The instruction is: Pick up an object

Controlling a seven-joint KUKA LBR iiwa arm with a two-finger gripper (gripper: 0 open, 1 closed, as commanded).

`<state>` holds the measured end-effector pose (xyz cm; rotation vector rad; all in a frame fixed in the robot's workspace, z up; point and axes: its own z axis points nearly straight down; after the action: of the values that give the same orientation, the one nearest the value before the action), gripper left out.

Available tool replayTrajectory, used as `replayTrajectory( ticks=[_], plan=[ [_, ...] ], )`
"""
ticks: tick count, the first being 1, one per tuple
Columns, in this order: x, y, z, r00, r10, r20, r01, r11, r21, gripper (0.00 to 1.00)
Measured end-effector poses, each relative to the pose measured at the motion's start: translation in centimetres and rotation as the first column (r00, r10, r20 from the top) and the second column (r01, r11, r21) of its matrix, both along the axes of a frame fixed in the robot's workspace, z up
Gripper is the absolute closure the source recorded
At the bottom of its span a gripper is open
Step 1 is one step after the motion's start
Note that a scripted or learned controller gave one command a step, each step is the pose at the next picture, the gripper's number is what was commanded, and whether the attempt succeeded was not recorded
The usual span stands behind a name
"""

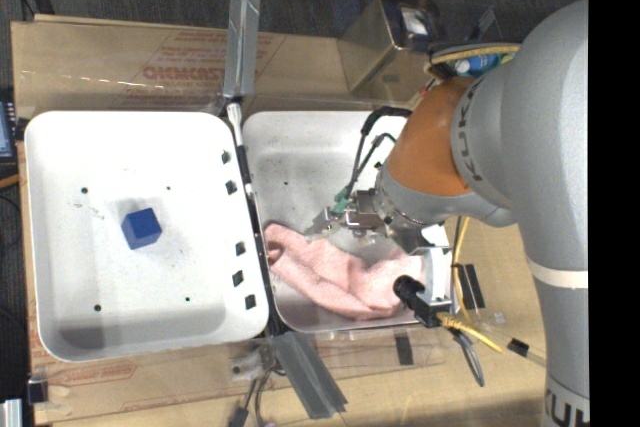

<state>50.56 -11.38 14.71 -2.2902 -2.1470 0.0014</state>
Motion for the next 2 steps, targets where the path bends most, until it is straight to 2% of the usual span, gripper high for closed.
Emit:
replayTrajectory(
  ticks=[1, 2],
  plan=[
    [-1.9, -8.2, -5.5, 1.0, 0.029, 0.003, -0.029, 1.0, 0.0, 0.0],
    [1.6, -0.5, -5.6, 1.0, 0.015, 0.0, -0.015, 1.0, 0.001, 0.0]
  ],
)
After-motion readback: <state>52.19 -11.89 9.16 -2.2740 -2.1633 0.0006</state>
